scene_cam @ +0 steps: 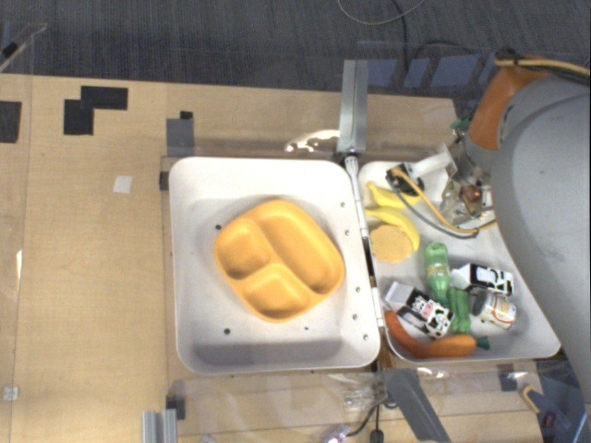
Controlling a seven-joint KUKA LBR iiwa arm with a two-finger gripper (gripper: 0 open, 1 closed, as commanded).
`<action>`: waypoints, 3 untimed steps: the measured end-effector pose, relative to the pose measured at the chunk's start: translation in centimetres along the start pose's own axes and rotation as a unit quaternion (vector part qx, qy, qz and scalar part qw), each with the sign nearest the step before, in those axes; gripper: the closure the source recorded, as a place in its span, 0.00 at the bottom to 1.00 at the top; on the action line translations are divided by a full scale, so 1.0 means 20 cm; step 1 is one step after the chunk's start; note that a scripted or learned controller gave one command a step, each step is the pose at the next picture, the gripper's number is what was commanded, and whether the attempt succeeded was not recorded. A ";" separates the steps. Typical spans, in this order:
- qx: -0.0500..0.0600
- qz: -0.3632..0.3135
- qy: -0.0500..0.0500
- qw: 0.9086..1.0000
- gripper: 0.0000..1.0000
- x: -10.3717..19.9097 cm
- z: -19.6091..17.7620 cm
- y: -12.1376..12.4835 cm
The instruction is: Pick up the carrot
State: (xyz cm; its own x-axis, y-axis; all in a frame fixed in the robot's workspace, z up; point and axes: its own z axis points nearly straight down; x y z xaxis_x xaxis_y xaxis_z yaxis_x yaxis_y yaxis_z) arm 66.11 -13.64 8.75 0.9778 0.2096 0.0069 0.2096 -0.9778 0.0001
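1. Gripper [459, 190] at the far end of the right bin [522, 338], below the orange band [488, 109] of the grey arm [545, 210]; open or closed: cannot tell, too small and cluttered to read; well apart from the carrot.
2. Carrot [448, 346] in that same bin, at the near end; flat along the near wall, reddish at the left end, orange at the right; left end close to the near-left corner.
3. Black-and-white pack [427, 312] just beyond the carrot's left half; touching or overlapping it, cannot tell which.
4. Green bottle [437, 268] on its side in the middle of the bin, between gripper and carrot; long axis running near to far; near end beside the pack.
5. Banana [388, 212] at the far left of the bin, close to the wall shared with the other bin; tan disc [392, 243] just in front of it, touching or nearly so.
6. Two small white items [491, 293] with dark and red marks to the right of the bottle; too blurred to name.
7. Left bin [185, 247] with one yellow plate [277, 258] near its middle; three compartments, turned at a slant to the bin's walls.
8. Both bins side by side on a tan bench [83, 275]; grey metal bar [354, 104] standing at the far end of the gap between them; black cable [379, 3] looped on the dark floor beyond.
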 end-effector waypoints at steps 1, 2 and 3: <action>0.000 0.001 -0.002 1.000 1.00 0.01 -0.03 -0.01; -0.001 -0.097 -0.002 0.995 1.00 -0.16 0.00 0.32; 0.000 -0.273 -0.002 0.962 1.00 -0.09 0.00 0.33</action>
State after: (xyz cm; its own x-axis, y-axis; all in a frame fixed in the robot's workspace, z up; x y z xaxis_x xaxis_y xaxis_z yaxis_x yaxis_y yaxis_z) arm 65.66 -20.44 8.72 0.7214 0.6925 0.0025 0.6925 -0.7214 0.0021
